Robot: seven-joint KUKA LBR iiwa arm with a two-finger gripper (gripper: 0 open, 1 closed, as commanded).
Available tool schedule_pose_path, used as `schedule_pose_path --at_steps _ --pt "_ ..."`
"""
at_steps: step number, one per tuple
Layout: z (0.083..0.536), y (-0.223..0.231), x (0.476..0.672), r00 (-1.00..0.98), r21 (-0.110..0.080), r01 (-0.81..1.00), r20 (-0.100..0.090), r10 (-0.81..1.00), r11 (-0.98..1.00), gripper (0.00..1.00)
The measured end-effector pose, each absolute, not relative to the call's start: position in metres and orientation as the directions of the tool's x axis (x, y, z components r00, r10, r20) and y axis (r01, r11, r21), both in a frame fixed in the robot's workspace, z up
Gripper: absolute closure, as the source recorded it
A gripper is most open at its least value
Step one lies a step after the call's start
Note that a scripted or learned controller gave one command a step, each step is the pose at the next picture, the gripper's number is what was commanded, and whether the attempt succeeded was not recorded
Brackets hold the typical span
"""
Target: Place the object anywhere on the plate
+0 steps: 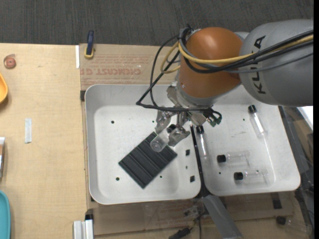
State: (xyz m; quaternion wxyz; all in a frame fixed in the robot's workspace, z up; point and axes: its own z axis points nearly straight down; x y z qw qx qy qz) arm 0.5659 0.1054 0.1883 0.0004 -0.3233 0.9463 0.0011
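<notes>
Two shallow white bins sit side by side on the surface, the left bin [99, 148] and the right bin [279, 148]. One black ribbed plate [144, 164] lies in the left bin. Four clear vials are counted: one [158, 144] at the plate's upper edge, one [256, 119] near the right bin's far edge, and two, black-capped, [232, 158] and [249, 175], toward its near edge.

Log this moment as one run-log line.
gripper: above near end of black ribbed plate, left bin | clear vial at fingertips, grasp unclear | three vials in right bin
</notes>
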Motion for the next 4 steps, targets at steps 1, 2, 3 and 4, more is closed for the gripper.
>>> schedule_pose_path --at_steps 1,2,3,4 --pt "0.188 0.105 0.566 -0.791 0.002 -0.612 -0.002 -0.612 0.791 0.00" --pt "0.288 0.134 0.628 -0.909 0.001 -0.417 -0.006 -0.417 0.909 0.00" --pt "0.314 0.152 0.660 -0.568 -0.001 -0.823 -0.006 -0.823 0.568 0.00" --pt "0.314 0.152 0.660 -0.568 -0.001 -0.823 -0.005 -0.823 0.568 0.00"
